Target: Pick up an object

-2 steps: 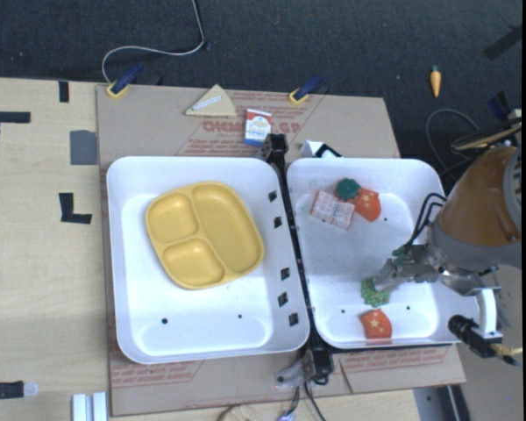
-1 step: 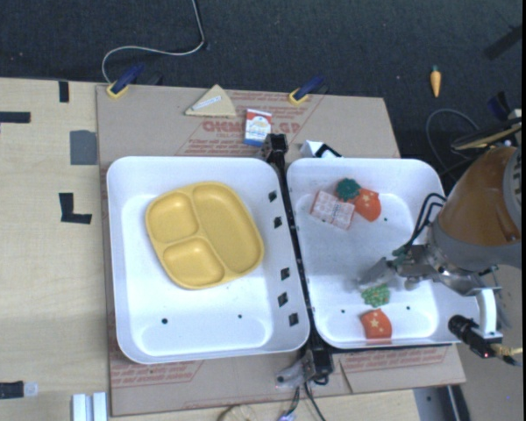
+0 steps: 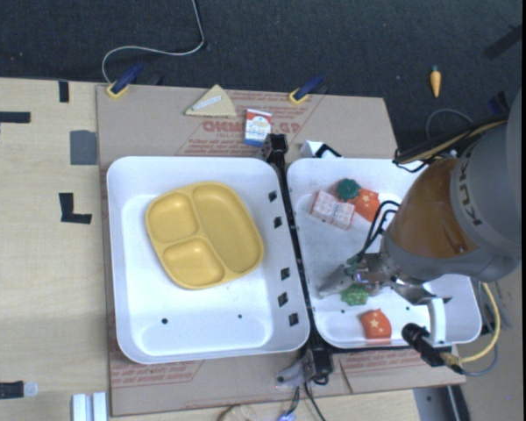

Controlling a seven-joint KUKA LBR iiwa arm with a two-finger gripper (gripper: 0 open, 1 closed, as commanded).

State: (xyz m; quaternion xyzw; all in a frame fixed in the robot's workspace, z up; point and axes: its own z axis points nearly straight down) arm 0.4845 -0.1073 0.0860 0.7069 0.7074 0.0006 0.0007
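Our end effector point(image 3: 351, 277) is low in the right white bin point(image 3: 438, 323), just beside a small green leafy toy point(image 3: 356, 295); we cannot tell its state. Crowding by the orange-red block point(image 3: 375, 324) could spoil the grasp.

Two white bins, the left bin point(image 3: 131, 323) and the right bin point(image 3: 460, 318), look like smooth, slightly glossy plastic, and they rest on a matt brown cardboard sheet point(image 3: 351, 117). A yellow divided tray point(image 3: 203, 233) looks like smooth plastic with a soft sheen. The bench point(image 3: 26, 261) has a pale, matt wood-grain surface, and the floor point(image 3: 333, 24) behind looks like dark, rough carpet.
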